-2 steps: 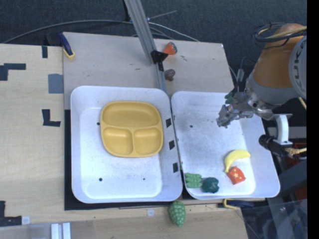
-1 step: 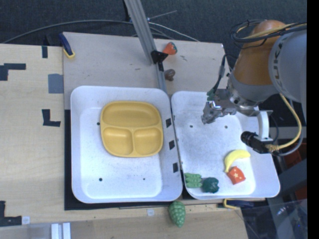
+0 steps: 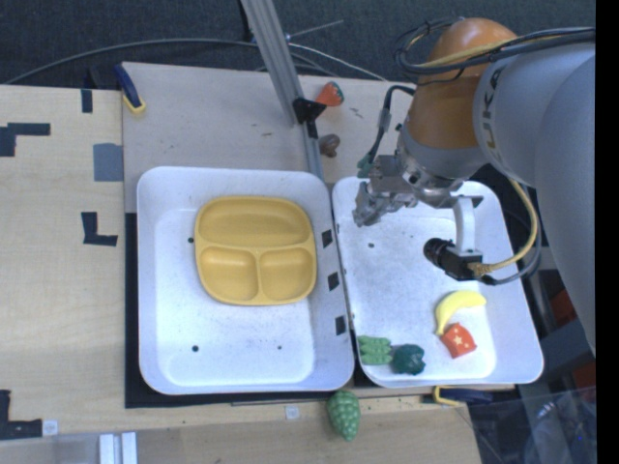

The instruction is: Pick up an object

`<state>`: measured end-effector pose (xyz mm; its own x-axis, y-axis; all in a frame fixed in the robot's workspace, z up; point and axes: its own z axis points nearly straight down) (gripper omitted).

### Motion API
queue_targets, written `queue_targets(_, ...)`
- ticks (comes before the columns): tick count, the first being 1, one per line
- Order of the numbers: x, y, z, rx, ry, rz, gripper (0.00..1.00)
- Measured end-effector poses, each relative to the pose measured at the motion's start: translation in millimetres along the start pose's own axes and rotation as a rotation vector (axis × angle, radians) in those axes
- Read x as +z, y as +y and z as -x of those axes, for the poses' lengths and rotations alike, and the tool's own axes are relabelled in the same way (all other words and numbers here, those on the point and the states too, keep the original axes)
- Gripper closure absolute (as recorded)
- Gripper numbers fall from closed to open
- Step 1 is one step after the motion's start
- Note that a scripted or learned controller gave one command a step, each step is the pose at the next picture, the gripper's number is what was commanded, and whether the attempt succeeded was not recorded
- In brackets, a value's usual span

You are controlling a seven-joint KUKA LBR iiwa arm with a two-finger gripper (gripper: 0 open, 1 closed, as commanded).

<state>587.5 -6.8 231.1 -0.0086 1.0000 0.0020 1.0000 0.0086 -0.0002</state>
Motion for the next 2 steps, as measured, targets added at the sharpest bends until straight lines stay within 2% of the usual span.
queue_targets(1,11.8,9.5,-55.4,0.001,-0.001,-0.002,1.00)
queue_targets(2,-1.8,22.1,-106.5,0.001,0.000,0.000,1.00)
